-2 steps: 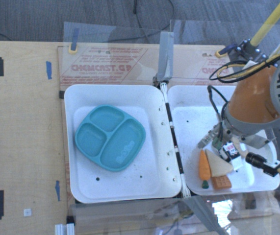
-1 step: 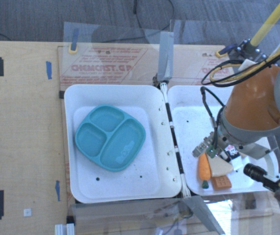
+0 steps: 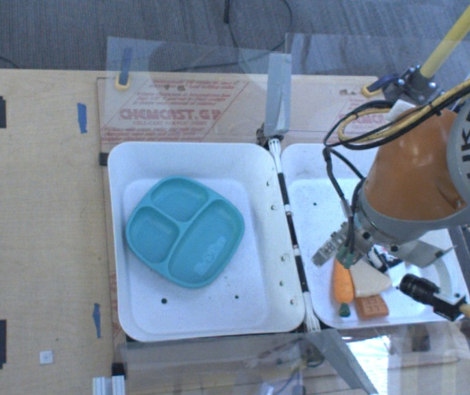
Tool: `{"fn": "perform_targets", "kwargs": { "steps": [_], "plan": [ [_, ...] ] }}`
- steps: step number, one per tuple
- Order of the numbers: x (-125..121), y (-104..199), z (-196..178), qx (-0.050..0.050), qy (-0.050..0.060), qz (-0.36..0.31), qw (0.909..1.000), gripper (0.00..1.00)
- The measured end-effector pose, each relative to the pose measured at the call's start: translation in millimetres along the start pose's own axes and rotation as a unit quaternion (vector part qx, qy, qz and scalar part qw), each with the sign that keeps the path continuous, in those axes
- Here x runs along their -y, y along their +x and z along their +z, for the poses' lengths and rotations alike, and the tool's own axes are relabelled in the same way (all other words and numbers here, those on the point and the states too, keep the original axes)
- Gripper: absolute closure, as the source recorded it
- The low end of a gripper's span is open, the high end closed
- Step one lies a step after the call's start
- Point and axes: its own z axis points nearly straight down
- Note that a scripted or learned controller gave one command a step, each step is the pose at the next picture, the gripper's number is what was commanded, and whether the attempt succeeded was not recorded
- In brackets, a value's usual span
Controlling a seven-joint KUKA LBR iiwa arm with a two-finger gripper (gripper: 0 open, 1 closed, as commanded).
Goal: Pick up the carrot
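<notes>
Over the right bin, close to its front edge, the gripper hangs just above the upper end of the carrot. The carrot lies flat on the bin floor, pointing roughly toward the front rim. From this slanted view I cannot tell whether the gripper is released or clenched, and I also cannot tell whether it touches the carrot or stays a little above it. The carrot does not look lifted.

I judge that the step in hand is the approach and the descent onto the carrot, so the grasp itself is not yet sure. The next move calls for a straight lowering so that the carrot's narrow body comes inside the gripper, then a closing across its width, then a lift. The risk is its neighbours. A pale wedge-shaped piece lies just beside the carrot on its right, perhaps touching it, and an orange square piece with a grid pattern lies near the front rim. A small dark green bit sits at the carrot's lower end; perhaps it is part of the carrot.

The left bin holds a teal divided plate, and nothing lies in its three compartments.
</notes>
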Motion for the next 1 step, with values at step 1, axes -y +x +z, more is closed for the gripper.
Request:
{"fn": "perform_targets", "kwargs": {
  "steps": [1],
  "plan": [
    [-0.3, 0.4, -0.2, -0.001, 0.0, -0.193, 0.9812, 1.0]
  ]
}}
